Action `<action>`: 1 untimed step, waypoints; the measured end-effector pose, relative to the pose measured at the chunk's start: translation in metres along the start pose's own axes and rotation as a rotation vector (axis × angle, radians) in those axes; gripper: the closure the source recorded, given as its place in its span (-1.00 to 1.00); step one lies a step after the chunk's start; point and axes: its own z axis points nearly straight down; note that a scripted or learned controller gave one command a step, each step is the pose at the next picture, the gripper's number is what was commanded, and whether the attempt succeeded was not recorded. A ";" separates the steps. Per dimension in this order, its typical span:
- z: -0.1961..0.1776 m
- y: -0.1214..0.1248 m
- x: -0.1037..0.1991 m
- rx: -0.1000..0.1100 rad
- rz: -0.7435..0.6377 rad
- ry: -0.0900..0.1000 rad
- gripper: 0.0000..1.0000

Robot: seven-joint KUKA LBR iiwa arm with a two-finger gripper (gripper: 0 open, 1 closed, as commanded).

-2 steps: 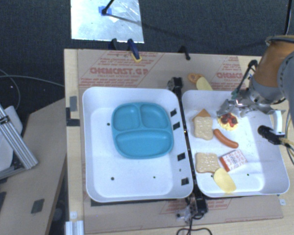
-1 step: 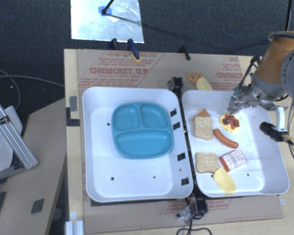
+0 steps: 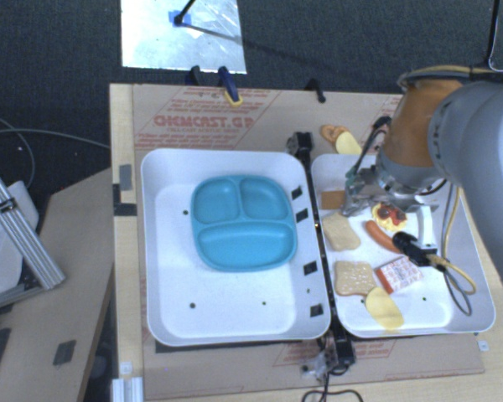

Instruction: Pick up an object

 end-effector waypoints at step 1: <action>-0.107 -0.073 0.068 -0.008 0.000 0.000 1.00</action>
